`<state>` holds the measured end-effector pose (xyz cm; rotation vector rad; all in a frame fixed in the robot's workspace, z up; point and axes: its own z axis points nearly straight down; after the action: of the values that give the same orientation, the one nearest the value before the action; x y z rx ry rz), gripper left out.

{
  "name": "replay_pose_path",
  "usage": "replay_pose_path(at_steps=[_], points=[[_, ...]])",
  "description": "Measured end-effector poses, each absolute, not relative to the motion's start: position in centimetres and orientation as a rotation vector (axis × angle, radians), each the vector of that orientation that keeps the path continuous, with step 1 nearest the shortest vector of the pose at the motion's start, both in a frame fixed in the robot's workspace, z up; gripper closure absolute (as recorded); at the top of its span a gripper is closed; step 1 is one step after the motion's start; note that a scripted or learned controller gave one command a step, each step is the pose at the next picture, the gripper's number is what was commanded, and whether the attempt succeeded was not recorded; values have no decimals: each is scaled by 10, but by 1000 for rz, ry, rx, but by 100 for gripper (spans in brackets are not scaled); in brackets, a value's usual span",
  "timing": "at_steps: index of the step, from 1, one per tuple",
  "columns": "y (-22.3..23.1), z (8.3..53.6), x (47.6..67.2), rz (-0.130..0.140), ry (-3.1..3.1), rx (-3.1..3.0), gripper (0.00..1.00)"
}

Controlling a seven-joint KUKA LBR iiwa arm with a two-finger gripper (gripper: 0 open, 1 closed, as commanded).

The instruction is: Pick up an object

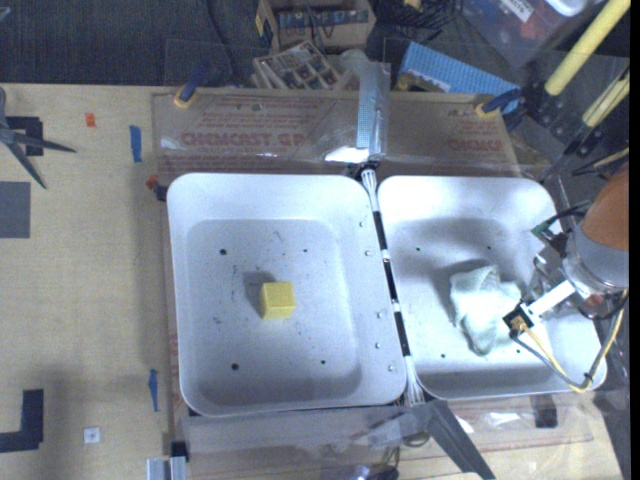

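A small yellow cube [278,299] lies near the middle of the left bin [200,218]. A crumpled white, cloth-like object [479,304] rests in the right bin [440,203], right of its centre. The grey arm with its orange band [610,218] reaches in at the right edge. My gripper [540,280] hangs low over the right bin's right side, just beside the white object's right edge. Nothing shows between the gripper and the white object that tells of a hold.
The two bins meet at a central ridge [385,268]. Cardboard flaps [270,133] lie behind the bins. Cluttered shelves and cables stand at the back. A bare tan bench surface [80,268] spreads to the left.
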<state>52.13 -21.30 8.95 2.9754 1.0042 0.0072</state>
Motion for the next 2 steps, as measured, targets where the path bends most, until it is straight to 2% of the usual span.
replay_pose_path(at_steps=[1,2], points=[[-205,93,508,-7,345,3124,100],[-222,155,480,-10,319,3129,100]])
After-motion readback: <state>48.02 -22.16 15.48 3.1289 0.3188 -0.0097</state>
